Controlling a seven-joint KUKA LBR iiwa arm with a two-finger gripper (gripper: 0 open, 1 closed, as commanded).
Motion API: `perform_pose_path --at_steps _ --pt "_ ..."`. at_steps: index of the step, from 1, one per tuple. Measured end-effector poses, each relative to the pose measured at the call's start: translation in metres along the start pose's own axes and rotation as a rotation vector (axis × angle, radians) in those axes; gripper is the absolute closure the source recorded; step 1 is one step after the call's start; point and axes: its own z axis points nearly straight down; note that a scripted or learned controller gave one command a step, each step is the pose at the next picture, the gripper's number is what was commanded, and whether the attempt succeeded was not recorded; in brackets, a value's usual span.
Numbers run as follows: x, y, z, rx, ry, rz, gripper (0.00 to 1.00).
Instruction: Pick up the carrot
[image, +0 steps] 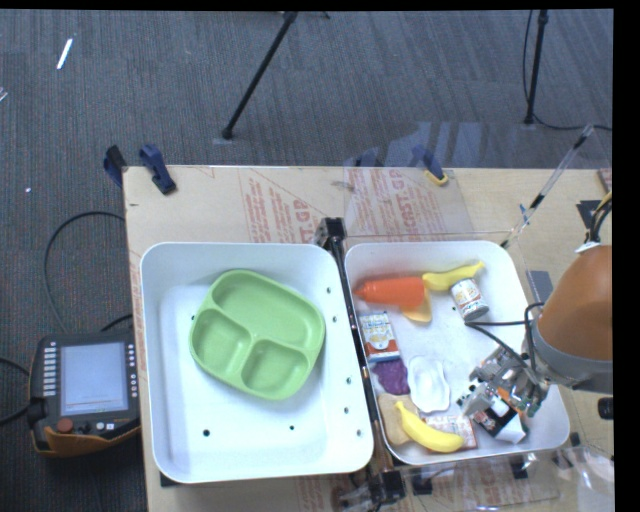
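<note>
I see the carrot untouched in the right bin; gripper low nearby, grip state I cannot tell

Even overhead light, soft shadows, slightly blurry, low-res

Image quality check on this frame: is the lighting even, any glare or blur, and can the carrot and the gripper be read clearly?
Camera view: lighting is soft and even, with faint shadows inside the right bin; the white bin floors are bright but not blown out. The carrot reads clearly as orange, though edges are slightly soft throughout. The gripper is a cluttered, small blur of parts, hard to resolve.
</note>
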Motion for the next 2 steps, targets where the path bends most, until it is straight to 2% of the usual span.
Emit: perform_pose_path --at_steps 1,2 --pt "0.002 0.100 -0.048 0.003 0.014 0.127 1.00" --pt "-0.099 0.047 -0.009 0.004 0.017 -0.205 1.00"
